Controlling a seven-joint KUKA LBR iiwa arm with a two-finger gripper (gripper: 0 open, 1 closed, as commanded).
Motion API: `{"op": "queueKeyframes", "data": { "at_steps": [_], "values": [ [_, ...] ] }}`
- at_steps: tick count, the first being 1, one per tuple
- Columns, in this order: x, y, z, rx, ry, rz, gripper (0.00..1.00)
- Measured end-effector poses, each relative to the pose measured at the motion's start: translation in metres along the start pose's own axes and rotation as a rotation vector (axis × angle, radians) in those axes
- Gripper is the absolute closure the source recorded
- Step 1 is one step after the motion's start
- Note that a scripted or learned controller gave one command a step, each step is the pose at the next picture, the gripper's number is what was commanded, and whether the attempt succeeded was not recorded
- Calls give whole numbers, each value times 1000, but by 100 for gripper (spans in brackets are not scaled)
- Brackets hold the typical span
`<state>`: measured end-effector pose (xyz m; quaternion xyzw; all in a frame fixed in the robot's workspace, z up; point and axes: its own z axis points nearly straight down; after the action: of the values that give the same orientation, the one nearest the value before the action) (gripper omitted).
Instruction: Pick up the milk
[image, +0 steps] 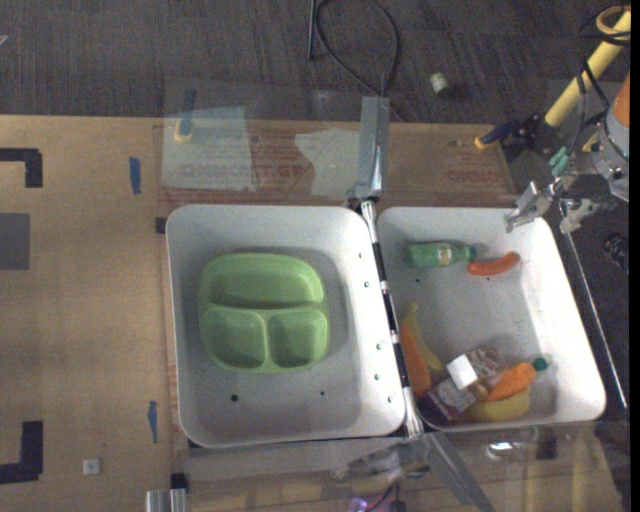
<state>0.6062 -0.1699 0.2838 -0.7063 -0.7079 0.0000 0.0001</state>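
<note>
1. The milk carton (467, 380) lay on its side in the near part of the right bin (580, 345), its white top end turned toward the left, and nothing gripped it from what I could see on my feed.
2. Furthest left, I saw the left bin (190, 330) holding a green divided plate (264, 311) with three compartments, sitting flat near the bin's middle.
3. Along the right bin's left wall I saw a yellow banana (424, 346) and an orange carrot-like piece (414, 364) lying side by side, just left of the carton.
4. At the far end of that bin a green bottle (438, 254) lay on its side, with an orange-red sausage-shaped item (494, 264) just to its right.
5. Against the carton's right side rested a carrot (513, 380) with a green tip, lying over a yellow fruit (502, 407).
6. The gripper (548, 198) hung over the far right corner of the right bin, well apart from the carton; its fingers appeared spread, with nothing between them.
</note>
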Motion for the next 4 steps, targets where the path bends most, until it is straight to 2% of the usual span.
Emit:
{"op": "queueKeyframes", "data": {
  "at_steps": [1,2,3,4],
  "values": [
    [-1,1,-11,-4,-1,0,100],
    [18,5,-64,-3,-2,50,100],
    [19,5,-64,-2,-2,49,0],
    [69,7,54,0,0,-7,0]
  ]
}}
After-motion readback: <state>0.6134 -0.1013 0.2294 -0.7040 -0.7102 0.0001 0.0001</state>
